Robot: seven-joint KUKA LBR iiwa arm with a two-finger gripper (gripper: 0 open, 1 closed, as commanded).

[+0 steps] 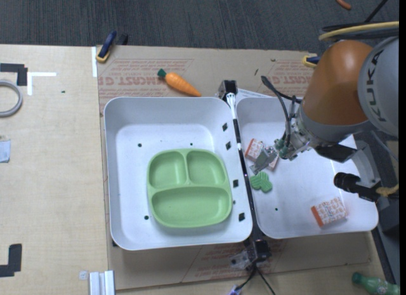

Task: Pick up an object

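White-red packet [256, 150] long axis slants up-left | claw [281, 150] beside it, grip state unclear

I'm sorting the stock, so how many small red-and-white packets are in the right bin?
2: one small red-and-white packet by the right white bin's left wall, another red-and-white packet near its lower right corner. The arm may hide more.

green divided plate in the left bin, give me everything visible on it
The green plate looks like matte plastic, a rounded rectangle with three compartments: two small ones at the far side and one wide one at the near side, with nothing in them. It lies flat, right side up, on the floor of the left bin, toward the near right. Nothing touches it.
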